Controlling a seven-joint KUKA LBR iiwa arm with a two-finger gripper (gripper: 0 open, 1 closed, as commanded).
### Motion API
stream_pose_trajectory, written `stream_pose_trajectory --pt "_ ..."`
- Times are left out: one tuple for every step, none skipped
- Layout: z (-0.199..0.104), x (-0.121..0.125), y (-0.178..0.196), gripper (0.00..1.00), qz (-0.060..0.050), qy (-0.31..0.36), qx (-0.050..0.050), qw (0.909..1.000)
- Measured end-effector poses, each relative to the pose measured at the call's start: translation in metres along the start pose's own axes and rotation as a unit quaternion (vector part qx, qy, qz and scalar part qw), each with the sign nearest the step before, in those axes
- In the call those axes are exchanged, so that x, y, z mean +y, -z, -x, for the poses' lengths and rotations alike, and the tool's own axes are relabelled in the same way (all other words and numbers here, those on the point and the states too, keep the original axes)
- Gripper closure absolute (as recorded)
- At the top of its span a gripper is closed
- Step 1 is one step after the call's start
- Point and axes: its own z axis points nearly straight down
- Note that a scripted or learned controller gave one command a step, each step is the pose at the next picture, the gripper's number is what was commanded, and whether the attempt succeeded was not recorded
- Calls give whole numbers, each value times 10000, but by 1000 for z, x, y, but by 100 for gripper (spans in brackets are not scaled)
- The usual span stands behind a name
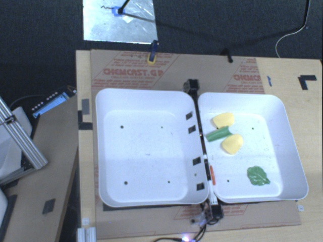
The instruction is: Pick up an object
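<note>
Here, the right bin [270, 135] holds every loose piece: two smooth, rounded yellow lumps [223, 120] [232, 144] with a short green stick [218, 134] lying between them and touching both, and a crumpled green leafy piece [258, 176] well apart, toward the near rim. The left bin [146, 150] adjoins it on the printed cardboard surface [131, 70]. A shiny foil sheet [119, 13] lies beyond.
</note>
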Motion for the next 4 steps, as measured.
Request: stream_pose_trajectory --pt "-37 -3 -144 100 -143 13 53 9999" --pt "-36 69 -67 100 -25 17 13 10000" --pt "0 89 -20 100 -45 -17 12 10000" --pt "26 117 -9 100 -65 -13 17 10000"
